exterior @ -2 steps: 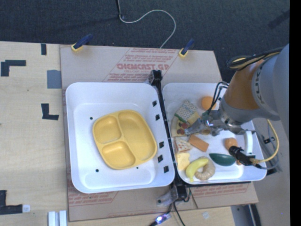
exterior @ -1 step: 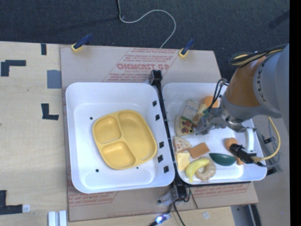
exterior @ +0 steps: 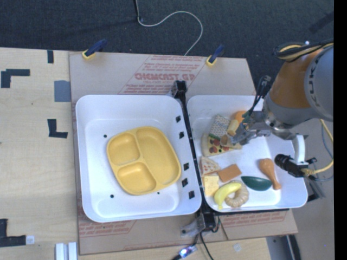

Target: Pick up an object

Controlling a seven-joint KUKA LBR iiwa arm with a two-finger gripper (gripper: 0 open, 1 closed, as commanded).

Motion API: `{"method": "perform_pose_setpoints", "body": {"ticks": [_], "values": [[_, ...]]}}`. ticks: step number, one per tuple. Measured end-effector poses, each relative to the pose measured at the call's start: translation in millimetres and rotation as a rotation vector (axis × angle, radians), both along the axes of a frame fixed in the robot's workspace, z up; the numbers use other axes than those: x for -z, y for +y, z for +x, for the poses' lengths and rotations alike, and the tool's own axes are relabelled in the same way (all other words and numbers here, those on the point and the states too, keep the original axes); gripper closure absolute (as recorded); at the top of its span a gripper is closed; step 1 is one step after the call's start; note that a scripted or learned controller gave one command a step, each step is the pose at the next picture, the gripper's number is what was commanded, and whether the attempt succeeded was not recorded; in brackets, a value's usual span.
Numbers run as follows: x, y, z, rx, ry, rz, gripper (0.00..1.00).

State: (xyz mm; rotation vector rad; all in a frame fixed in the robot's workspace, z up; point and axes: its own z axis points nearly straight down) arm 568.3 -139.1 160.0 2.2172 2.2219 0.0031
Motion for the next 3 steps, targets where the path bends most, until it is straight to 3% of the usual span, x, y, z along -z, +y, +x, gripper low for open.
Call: {"method": "perform_pose_setpoints", "body": {"ticks": [1,2,3], "values": [[-63,3,-1,0.0,0.0,0.0,1.0],[-64,4,-1,0.0,0.004,0.001,1.0],[-53,56,-16,-0.003,0.007,0.001,1.0]]}}
